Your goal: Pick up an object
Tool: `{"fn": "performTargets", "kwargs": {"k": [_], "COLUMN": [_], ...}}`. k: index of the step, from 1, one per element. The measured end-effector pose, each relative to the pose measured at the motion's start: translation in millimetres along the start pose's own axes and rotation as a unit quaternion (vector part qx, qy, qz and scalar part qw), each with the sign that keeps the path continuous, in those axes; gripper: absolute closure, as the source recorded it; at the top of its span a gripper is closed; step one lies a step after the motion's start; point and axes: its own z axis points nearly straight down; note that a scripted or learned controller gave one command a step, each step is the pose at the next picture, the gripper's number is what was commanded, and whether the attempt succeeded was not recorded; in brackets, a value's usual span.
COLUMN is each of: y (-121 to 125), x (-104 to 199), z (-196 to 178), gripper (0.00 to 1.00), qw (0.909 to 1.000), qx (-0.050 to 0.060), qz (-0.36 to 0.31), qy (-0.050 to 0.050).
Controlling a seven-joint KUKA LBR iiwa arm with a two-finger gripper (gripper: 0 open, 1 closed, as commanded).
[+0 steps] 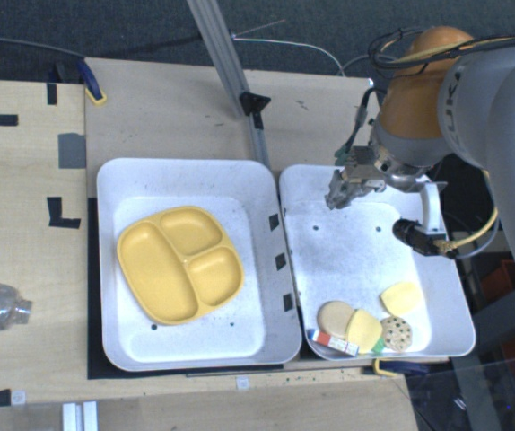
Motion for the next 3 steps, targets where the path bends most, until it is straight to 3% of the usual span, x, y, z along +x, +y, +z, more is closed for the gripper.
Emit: {"fn": "performTargets", "kwargs": {"k": [1, 2, 3], "y": [-39, 40, 37], "x": [-6, 33, 29], "z": [-114, -163, -160], "gripper": [1.00, 1.00, 0.00], "qw": [1.0000, 1.0000, 1.0000], "qx": [-0.005, -0.005, -0.001], "qz": [0.001, -0.002, 0.001], "qy": [-0.001, -0.001, -0.002]}}
